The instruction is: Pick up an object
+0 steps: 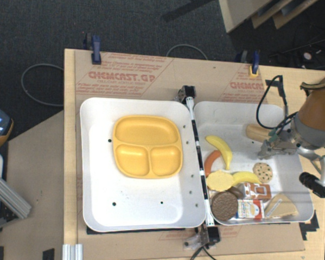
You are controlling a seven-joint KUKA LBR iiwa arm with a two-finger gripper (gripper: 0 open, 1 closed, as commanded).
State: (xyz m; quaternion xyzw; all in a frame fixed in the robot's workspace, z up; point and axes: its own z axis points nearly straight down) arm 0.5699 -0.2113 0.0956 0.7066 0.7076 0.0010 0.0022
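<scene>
My gripper [272, 148] hangs low over the back right part of the right bin [228, 111]. Just behind it lies a tan bread roll [256, 132], partly covered by the gripper body. A chocolate-chip cookie [263, 172] sits right in front of it. Further left in the same bin are a yellow banana [221, 148], a red-orange sausage [209, 162] and a yellow round slice [220, 181]. Near the front lie a second small banana [247, 177], a dark brown cookie [224, 205], a small carton [253, 200] and a tan wedge [280, 207].
The left bin [95, 166] holds a yellow divided plate [148, 145]. A black cable [268, 99] loops above the gripper. The arm's orange band [317, 110] stands at the right edge. Blue clamps [94, 48] hold the bench's back edge.
</scene>
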